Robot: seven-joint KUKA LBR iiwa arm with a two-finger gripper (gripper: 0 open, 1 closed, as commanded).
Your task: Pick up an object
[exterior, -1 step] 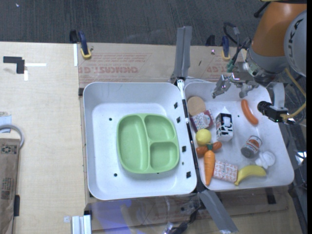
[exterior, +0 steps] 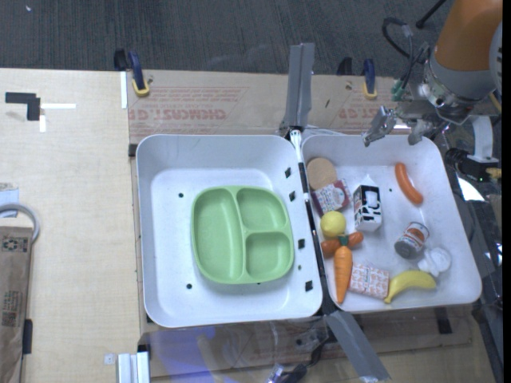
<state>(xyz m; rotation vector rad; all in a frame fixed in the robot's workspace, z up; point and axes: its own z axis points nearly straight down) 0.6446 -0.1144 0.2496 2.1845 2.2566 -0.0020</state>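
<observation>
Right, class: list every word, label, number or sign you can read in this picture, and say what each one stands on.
"CHEMCO21 GP", roughly, in red and upside down, on the cardboard sheet behind the bins; the last letters are unsure.
Recycling symbol on the brown paper bag; its small print is too small to read.
Black-and-white carton: bold marks, unreadable.
Can, red packet: labels too blurred.

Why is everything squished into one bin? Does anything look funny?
Nothing looks broken or spilled. The toy food is just jumbled: the can lies tipped on its side, and the carrot rests against the lemon. The green tray sits neatly.
</observation>
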